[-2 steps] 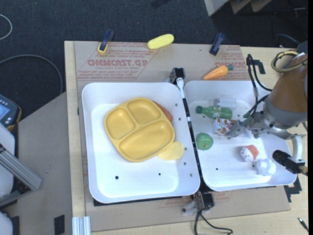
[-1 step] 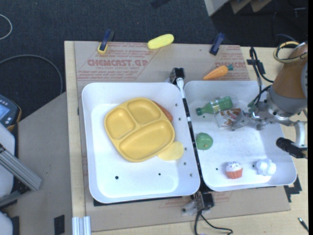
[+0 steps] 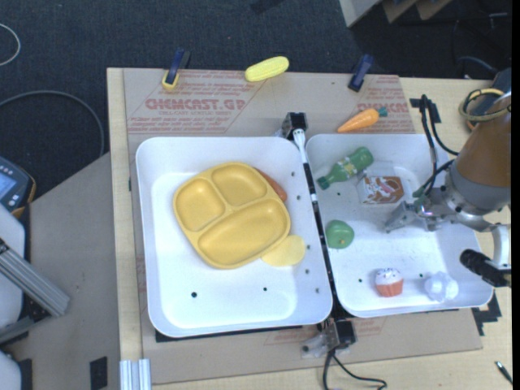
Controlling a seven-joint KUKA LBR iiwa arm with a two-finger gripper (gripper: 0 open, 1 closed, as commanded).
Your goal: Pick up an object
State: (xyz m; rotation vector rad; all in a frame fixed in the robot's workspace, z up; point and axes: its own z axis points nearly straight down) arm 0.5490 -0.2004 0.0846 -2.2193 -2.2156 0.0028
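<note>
The right bin (image 3: 422, 157) holds a green bottle (image 3: 344, 167) lying on its side, a brown and white packet (image 3: 382, 188), a green ball (image 3: 339, 234), a small cupcake (image 3: 389, 282) and a pale whitish object (image 3: 438, 285). My gripper (image 3: 410, 214) is low over this bin near its right wall, just right of and below the packet. The grey arm with its orange band (image 3: 485, 157) reaches in from the right. Nothing is seen held in the gripper.
The left bin (image 3: 162, 242) carries a yellow divided plate (image 3: 231, 214), with a yellow disc (image 3: 285, 251) and a reddish item (image 3: 277, 189) tucked under its edges. Outside the bins lie a yellow toy (image 3: 266, 69) and a carrot (image 3: 361, 120). Clamps (image 3: 173, 70) grip the board's far edge.
</note>
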